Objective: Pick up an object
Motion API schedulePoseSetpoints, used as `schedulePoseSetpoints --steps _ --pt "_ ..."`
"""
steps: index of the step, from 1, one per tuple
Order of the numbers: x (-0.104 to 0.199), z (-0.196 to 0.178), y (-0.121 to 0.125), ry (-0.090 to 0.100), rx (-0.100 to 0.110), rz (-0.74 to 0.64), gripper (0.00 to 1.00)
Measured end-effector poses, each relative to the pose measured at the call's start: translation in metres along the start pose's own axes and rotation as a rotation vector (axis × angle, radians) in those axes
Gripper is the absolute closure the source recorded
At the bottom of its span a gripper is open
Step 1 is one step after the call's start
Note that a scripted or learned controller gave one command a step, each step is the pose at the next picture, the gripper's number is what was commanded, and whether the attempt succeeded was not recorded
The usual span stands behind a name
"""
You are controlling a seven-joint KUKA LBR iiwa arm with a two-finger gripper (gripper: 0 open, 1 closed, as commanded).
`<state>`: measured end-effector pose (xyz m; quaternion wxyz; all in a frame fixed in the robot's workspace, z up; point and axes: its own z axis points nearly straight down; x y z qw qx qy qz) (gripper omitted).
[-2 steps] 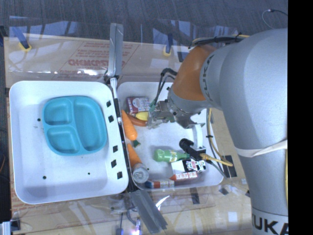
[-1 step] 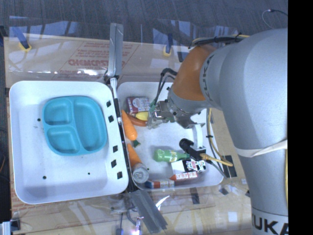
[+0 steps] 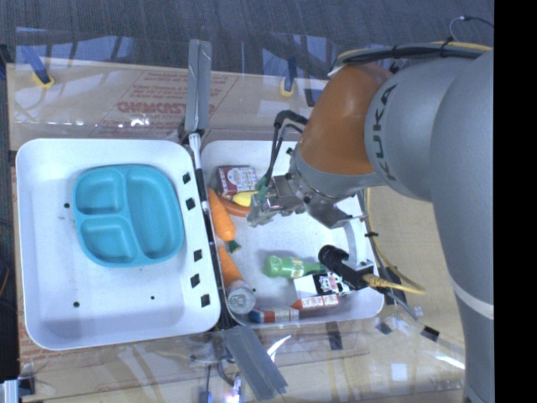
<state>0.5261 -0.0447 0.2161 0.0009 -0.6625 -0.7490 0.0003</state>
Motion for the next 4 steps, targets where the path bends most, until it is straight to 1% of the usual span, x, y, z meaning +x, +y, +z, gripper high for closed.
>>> schedulePoseSetpoints --steps 1,2,3,4 --pt "-0.052 0.126 -0.033 0.001 0.002 -0.199 0.0" --pt "-0.106 0.124 -0.005 -0.001 -0.001 -0.226 0.0" --pt "-0.094 0.125 -0.045 0.001 0.001 -0.389 0.0" --pt "-0.094 0.115 -0.044 0.001 0.0 -0.394 1.0"
